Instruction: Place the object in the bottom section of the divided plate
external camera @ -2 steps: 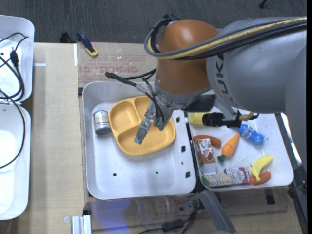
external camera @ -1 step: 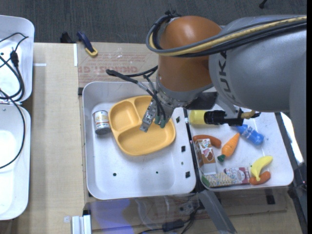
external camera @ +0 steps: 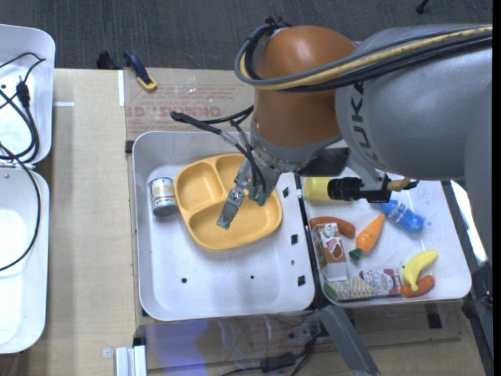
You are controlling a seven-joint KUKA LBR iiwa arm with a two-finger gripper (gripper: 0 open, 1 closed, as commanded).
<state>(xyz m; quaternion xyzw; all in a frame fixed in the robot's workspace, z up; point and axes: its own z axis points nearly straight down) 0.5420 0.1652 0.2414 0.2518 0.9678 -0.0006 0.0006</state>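
A yellow divided plate (external camera: 205,210) lies in the left bin (external camera: 227,288), toward its upper half. My gripper (external camera: 245,199) hangs over the plate's right side, near the ridge above the large bottom section. Its two fingers are spread apart: a grey one (external camera: 232,207) points down-left over the plate. The other ends beside a small dark green thing (external camera: 261,197) at the plate's right rim. I cannot tell whether that green thing touches the finger or rests on the plate. Nothing sits between the fingers.
A small tin can (external camera: 163,196) stands just left of the plate. The right bin (external camera: 450,210) holds a yellow bottle (external camera: 321,188), a blue bottle (external camera: 404,217), a carrot (external camera: 370,233), a banana (external camera: 419,264) and food packets (external camera: 332,249). The arm's bulk covers both bins' upper edges.
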